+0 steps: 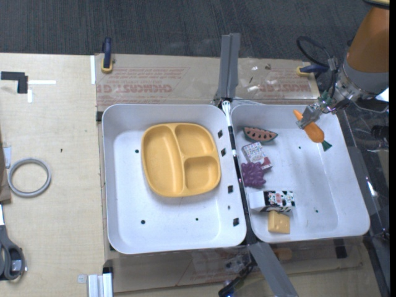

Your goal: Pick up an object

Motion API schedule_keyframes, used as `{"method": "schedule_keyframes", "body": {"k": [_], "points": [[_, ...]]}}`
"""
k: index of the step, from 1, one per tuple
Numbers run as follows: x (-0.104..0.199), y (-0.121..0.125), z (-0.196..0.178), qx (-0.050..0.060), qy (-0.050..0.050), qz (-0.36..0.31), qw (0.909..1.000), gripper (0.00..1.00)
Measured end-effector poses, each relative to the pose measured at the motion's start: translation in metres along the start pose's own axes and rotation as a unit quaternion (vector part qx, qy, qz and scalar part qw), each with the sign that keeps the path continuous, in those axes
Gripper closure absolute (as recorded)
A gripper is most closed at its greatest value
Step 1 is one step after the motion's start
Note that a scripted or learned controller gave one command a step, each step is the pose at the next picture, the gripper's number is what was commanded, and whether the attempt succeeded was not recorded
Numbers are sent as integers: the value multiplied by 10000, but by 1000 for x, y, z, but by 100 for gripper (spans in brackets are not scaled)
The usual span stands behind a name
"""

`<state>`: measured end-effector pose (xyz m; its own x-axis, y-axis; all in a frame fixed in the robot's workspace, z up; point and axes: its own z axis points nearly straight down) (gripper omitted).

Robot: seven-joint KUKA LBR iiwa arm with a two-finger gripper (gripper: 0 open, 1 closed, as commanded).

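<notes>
Two shallow white bins sit side by side on a bench, seen from above at a slant. The left bin (124, 228) holds a yellow divided plate (181, 159). The right bin (346, 209) holds small toy foods along its left side: a watermelon slice (260, 134), a small printed packet (255, 153), a bunch of purple grapes (253, 174), a black-and-white carton (279, 198) and a yellow cheese block (278, 222).

The grey and orange arm (370, 42) reaches in from the right, over the far right corner of the right bin. Its gripper (311, 117) hangs there with a toy carrot (314, 130) at its tip; the orange body and green top poke out just below the fingers. The fingers look drawn in narrow around the carrot's upper end, though the picture is too small to be sure the hold is firm.

The carrot looks light, stiff and smooth, probably hard plastic, so it may slip or swivel if pinched near one end. A grip across its thicker middle would likely be steadier. It seems sturdy enough to survive a drop.
</notes>
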<state>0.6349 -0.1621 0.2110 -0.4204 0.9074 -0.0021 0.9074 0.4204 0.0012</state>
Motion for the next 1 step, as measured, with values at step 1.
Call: {"method": "schedule_keyframes", "body": {"k": [1], "points": [[27, 40, -16, 4, 2, -63, 10000, 100]]}}
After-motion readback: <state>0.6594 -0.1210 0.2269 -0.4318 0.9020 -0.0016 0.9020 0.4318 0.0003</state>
